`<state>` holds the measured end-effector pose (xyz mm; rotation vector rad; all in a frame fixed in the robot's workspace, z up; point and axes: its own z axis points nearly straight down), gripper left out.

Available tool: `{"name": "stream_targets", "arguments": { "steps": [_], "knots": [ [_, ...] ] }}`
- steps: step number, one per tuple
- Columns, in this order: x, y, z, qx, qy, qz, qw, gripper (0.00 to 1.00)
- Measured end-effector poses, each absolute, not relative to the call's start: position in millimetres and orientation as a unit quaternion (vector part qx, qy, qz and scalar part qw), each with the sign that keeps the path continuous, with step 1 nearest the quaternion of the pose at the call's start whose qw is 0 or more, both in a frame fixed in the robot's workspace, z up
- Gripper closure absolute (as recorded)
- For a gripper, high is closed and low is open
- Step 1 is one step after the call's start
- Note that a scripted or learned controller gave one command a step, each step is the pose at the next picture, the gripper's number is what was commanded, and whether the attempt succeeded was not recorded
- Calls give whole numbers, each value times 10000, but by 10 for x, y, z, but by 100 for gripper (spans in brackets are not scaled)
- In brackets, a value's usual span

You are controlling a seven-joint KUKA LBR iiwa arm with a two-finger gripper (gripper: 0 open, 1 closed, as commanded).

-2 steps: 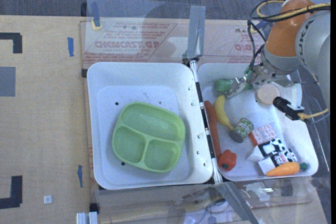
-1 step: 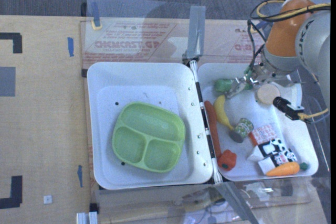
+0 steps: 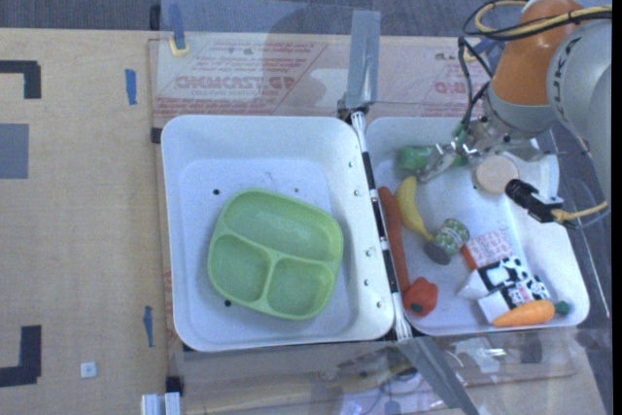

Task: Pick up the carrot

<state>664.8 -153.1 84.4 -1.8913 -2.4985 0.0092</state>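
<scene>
The carrot (image 3: 525,313) is orange with a green stub at its right end. It lies flat in the front right corner of the right bin (image 3: 569,253), just in front of a black-and-white carton (image 3: 507,284). My gripper (image 3: 445,157) hangs over the back of the same bin, next to a green toy (image 3: 415,155). It is far behind the carrot, with nothing seen in its grasp. The grey arm and its orange band (image 3: 530,53) reach in from the upper right.
The right bin also holds a banana (image 3: 412,205), a long red piece (image 3: 394,236), a red pepper (image 3: 421,296), a small can (image 3: 449,236), a red-and-white packet (image 3: 486,248) and a beige disc (image 3: 496,175). A green divided plate (image 3: 275,254) lies in the left bin (image 3: 194,151).
</scene>
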Motion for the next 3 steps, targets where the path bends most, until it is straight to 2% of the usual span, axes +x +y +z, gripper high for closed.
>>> {"name": "stream_targets", "arguments": {
  "steps": [1,2,3],
  "knots": [
    [6653,-1299,847,-5915,-8063,26,25,0],
    [6653,-1299,847,-5916,-8062,25,25,0],
    [6668,-1466,1121,-6378,-7702,3,-3,0]
  ]
}}
